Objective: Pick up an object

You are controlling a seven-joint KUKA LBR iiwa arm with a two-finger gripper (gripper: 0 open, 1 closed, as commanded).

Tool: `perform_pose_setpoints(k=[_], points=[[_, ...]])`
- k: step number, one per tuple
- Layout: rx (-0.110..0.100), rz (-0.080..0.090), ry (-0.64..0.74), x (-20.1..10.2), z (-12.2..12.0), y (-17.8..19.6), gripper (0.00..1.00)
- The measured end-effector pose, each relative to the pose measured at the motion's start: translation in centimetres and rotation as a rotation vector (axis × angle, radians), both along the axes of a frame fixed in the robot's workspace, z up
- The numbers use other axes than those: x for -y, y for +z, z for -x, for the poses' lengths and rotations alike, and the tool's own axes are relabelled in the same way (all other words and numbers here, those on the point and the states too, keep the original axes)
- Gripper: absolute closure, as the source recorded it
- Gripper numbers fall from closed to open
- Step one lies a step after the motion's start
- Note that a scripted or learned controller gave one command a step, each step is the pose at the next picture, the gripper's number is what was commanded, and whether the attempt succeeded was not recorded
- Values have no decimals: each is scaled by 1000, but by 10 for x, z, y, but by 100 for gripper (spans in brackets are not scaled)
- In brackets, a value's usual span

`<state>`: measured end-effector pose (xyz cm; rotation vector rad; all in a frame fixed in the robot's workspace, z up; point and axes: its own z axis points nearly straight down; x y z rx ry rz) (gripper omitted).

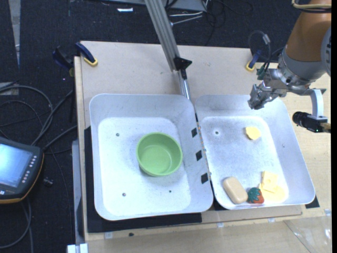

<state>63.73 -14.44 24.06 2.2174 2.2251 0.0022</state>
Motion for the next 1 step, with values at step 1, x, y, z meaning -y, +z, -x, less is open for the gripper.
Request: perform_pose_setpoints(k=[1], points=[[0, 0, 0, -43, 23, 7, 100]])
